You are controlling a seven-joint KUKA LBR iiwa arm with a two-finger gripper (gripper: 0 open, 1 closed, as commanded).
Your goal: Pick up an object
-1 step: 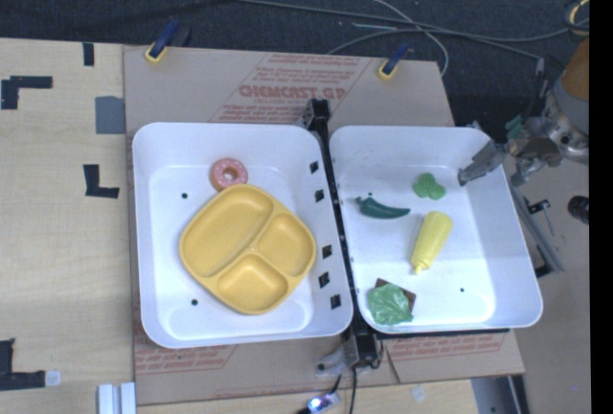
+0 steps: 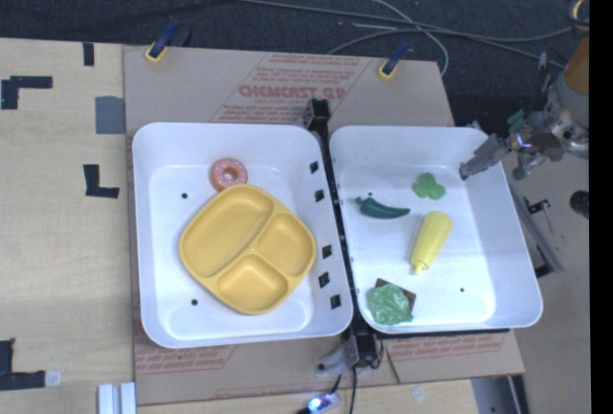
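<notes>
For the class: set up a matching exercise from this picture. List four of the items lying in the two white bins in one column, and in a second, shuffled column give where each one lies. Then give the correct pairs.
Things:
1. pink donut
2. yellow divided plate
3. dark green pepper
4. yellow corn cob

Places:
A. right bin, middle, below the light green piece
B. left bin, upper part, just above the plate
C. right bin, near its left wall
D. left bin, across the middle

Pairs: 1-B, 2-D, 3-C, 4-A
</notes>
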